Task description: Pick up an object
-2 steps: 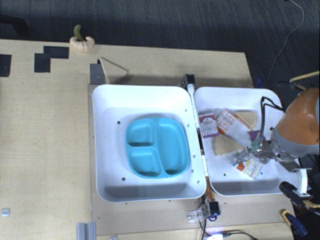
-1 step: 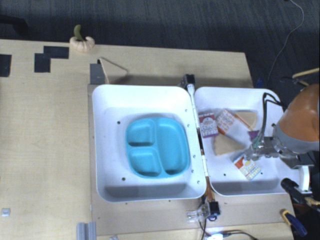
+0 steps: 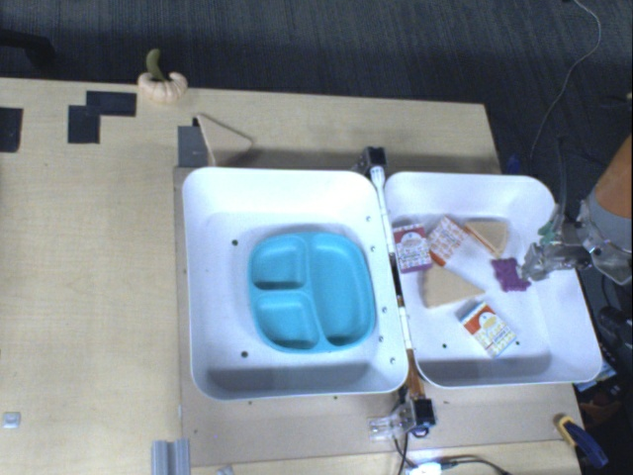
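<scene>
Purple object (image 3: 510,274) lies in the right bin (image 3: 569,359) among small packets and tan wedges, just beside the hand (image 3: 543,258) reaching in from the right, though whether it grips anything I cannot tell.

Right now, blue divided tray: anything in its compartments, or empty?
Empty. The blue tray lies flat in the left bin, and all three compartments show bare blue. The small packets and other items lie in the right bin.

Both bins (image 3: 213,295) are white. The tray (image 3: 312,290) is light blue. One toy (image 3: 510,274) is purple, and the packet (image 3: 490,328) is red, yellow and white.
</scene>
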`<action>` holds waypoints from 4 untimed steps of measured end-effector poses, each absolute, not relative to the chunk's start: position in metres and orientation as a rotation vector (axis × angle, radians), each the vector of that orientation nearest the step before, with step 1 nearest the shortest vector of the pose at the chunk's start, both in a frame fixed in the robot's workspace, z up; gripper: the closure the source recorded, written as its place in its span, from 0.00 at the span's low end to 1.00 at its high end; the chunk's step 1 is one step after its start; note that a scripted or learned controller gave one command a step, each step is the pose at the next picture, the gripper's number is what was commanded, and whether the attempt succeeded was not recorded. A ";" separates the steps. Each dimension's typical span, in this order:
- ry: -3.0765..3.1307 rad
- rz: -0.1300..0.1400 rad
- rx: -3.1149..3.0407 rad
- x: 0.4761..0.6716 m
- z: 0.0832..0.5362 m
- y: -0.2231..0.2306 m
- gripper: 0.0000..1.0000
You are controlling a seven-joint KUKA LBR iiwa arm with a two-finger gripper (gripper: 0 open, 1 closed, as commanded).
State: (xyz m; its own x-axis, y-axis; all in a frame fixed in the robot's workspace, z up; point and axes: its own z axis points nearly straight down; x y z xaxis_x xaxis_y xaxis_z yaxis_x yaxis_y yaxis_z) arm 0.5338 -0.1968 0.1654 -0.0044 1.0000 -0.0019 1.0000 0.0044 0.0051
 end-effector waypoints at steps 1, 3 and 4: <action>2.226 0.003 2.213 0.605 0.114 -0.203 1.00; 2.226 0.009 2.212 0.538 0.087 -0.204 0.00; 2.220 0.012 2.207 0.540 0.099 -0.206 1.00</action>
